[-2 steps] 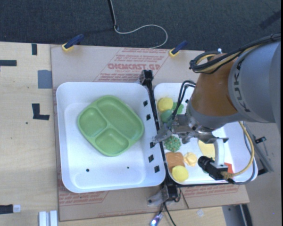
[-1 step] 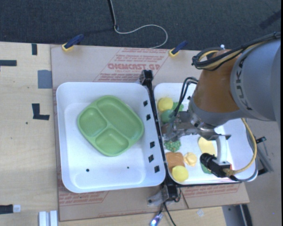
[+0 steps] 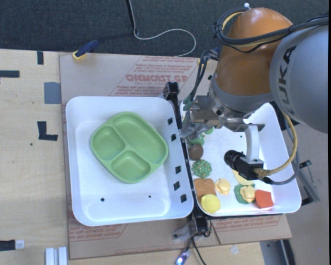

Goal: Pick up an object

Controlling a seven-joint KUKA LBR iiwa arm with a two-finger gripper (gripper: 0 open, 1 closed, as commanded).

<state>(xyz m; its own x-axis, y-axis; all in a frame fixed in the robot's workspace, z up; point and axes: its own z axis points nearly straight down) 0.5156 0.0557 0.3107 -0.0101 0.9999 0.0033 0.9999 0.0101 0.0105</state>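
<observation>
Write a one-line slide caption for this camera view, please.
KUKA arm reaching over right bin of toy foods; green divided plate lies in left bin.

1. One fixed camera looks down on the bench from above at a slant, so the far edge of the scene lies at the top.
2. It stands far enough back to take in both white bins whole: the left bin and the right bin, plus cardboard and dark floor beyond.
3. The arm enters from the right, close under the lens, looming large and hiding the right bin's far part.
</observation>
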